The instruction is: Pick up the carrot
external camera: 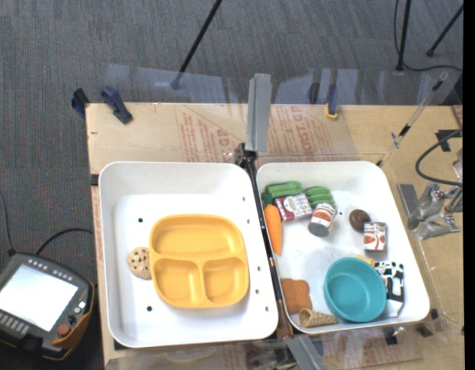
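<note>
A cardboard-covered bench (183, 133) is seen on grey carpet (106, 37); the orange tapered carrot (274, 228) is laid by the right white bin's (392, 199) left wall, and the pincer's state cannot be told.

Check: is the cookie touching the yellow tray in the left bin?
Touching. The camera view shows the cookie lying against the left rim of the yellow tray, with no white bin floor visible between them.

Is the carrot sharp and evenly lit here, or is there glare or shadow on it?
Camera view: the carrot is fairly sharp, lit evenly, no glare; it lies against the right bin's left wall. The yellow tray casts only a soft shadow.
</note>
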Robot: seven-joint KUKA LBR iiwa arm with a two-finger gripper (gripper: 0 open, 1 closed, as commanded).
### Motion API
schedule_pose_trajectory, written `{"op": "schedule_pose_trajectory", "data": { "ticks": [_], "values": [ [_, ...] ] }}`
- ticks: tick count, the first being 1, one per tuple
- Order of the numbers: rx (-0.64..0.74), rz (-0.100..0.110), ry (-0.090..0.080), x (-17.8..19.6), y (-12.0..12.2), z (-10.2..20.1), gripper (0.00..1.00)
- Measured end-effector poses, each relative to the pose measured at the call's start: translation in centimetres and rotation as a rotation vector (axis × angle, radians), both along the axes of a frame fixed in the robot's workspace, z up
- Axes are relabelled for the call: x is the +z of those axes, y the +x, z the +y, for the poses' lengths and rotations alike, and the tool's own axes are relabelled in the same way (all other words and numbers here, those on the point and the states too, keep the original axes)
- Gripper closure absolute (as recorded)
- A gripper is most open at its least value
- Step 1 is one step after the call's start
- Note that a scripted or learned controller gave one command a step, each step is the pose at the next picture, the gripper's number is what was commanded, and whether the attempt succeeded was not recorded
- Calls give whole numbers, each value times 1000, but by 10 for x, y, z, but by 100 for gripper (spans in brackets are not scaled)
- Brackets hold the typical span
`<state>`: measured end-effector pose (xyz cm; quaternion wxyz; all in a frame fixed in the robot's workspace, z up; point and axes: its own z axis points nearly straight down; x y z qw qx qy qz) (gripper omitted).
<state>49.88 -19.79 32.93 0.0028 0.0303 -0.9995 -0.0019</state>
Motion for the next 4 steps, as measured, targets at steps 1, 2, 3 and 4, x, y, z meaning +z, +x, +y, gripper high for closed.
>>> {"op": "schedule_pose_trajectory", "data": {
  "ticks": [1,2,3,4],
  "values": [
    [86,-15,-6,84,-14,-15,100],
    [209,4,5,-98,-8,-11,100],
    [446,-19,-8,78,7,-13,100],
    [643,-9,1,68,-14,-13,100]
  ]
}}
